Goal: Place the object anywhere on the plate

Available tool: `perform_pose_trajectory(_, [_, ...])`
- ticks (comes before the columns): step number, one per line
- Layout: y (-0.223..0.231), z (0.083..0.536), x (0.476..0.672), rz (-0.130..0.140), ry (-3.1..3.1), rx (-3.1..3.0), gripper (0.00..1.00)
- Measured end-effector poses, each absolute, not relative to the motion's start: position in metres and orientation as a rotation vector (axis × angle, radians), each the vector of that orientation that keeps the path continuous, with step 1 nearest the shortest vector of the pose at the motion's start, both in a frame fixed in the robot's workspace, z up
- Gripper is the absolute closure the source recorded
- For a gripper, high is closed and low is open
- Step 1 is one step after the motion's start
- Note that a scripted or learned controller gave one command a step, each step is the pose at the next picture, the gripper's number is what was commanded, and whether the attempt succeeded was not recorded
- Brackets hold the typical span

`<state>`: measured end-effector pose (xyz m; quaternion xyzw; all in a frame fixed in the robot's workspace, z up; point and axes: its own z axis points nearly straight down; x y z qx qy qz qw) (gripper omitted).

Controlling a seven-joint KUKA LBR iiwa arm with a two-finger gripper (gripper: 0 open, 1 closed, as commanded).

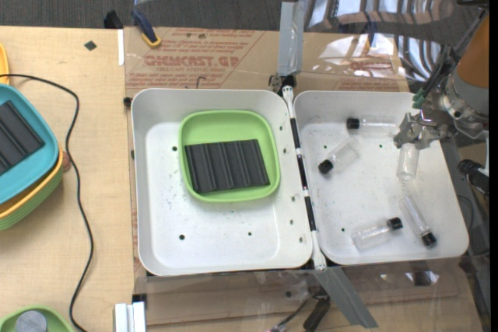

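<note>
Claw: gripper [410,138] sits over the right bin's [447,245] upper right part, fingers clamped on a clear vial [407,162] that hangs below them.
Vial axis: long axis nearly upright in the view, top end in the fingers, lower end pointing down toward the bin floor.
Other vials: four more clear, black-capped vials lie flat in the right bin, one near the top [366,123], one left of centre [336,158], two near the lower edge [377,230] [418,221].
Plate: green plate [268,136] rests in the left bin [148,190], upper middle, with a dark ribbed pad on it.
Open room: bare white floor surrounds the plate, widest below it.
Edge: the bins' raised rims meet between vial and plate.
</note>
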<state>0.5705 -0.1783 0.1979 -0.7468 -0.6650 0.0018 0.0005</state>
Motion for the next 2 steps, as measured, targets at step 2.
perform_pose_trajectory(2, [-0.202,0.262,0.556,0.004,-1.901,-2.501,0.00])
